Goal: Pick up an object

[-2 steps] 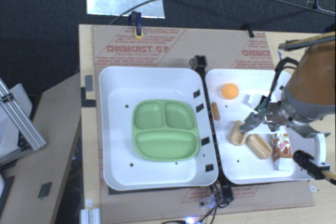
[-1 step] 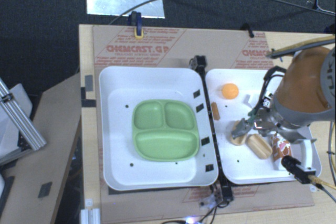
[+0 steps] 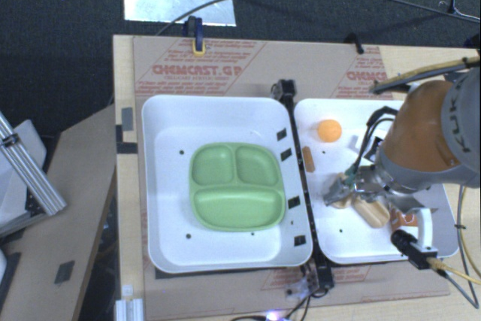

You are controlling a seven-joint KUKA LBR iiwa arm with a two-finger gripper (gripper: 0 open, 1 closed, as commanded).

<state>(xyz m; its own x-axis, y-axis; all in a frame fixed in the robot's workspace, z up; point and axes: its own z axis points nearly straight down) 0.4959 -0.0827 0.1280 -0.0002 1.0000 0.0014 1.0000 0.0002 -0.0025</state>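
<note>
The green divided plate [image 3: 237,186] takes up the middle of the left bin [image 3: 161,162], leaving open floor around its edges. In the right bin [image 3: 327,240], the arm [image 3: 428,139] covers the right half, with a tan block [image 3: 370,213], perhaps wood, beneath it.

arm [image 3: 432,135]: I see it cut off at the right edge | gripper [image 3: 338,192]: too blurred for me to read | tan block [image 3: 372,213]: partly under the arm | right bin [image 3: 331,248]: far side hidden by arm
</note>
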